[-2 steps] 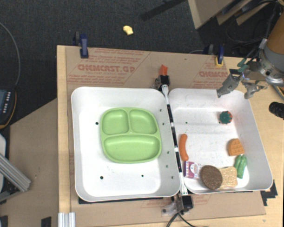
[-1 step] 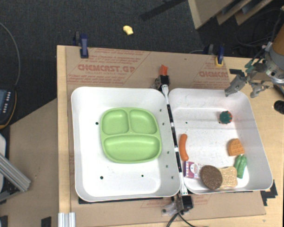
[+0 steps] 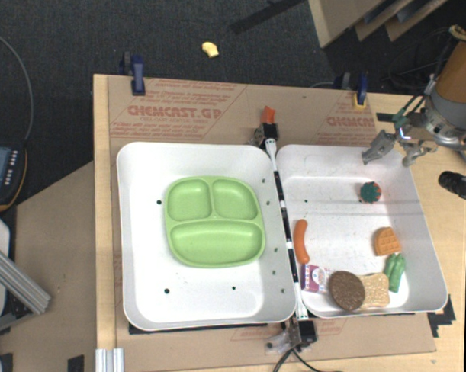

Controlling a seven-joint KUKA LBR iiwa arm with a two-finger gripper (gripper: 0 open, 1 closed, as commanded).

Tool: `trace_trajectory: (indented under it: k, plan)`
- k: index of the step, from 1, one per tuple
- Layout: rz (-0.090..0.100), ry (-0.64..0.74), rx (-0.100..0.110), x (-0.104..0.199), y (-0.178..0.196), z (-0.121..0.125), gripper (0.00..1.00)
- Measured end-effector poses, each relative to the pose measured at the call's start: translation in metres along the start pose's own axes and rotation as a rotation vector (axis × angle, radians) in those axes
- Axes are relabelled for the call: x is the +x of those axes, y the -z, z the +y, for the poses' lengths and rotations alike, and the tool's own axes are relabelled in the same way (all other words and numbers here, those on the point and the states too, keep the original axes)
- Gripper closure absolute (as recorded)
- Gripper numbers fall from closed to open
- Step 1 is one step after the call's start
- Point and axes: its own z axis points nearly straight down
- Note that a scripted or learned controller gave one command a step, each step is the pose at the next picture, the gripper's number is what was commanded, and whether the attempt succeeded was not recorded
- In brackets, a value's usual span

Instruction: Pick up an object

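Bottom of frame, right bin [image 3: 426,226]: cluster near its lower edge. One round brown patty [image 3: 346,290], one tan cracker/toast piece [image 3: 376,289] touching it, one small purple-and-white packet [image 3: 314,278] just left of the patty, one green pickle-like piece [image 3: 396,271], one orange waffle-looking cookie [image 3: 386,242]. One orange-red hot dog [image 3: 300,240] lies along the bin's left wall. One small dark green ball with a red spot [image 3: 370,192] sits alone in the upper right part of that bin. Seven loose toy foods total.

Left bin [image 3: 133,216]: one green divided plate [image 3: 213,220], three compartments, nothing in them.

Two bins, one arm. Blue clamps on the desk's top edge, two. One yellow scrap [image 3: 210,49] on the floor, upper frame.

Tool [image 3: 393,146] at upper right, over the right bin's far rim, fingers spread apart, nothing between them. Nearest candidate is the green ball, just below it, apart.

Progress: pick not yet made, my read. Left to do: descend, close on an item, lift.
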Motion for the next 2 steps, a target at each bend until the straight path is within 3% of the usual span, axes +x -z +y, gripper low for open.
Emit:
trace_trajectory:
  k: [1, 2]
  plan:
    - [0.019, 0.002, 0.009, -0.003, -0.088, 0.001, 0.0]
    - [0.003, 0.005, -0.003, -0.006, -0.075, 0.002, 1.0]
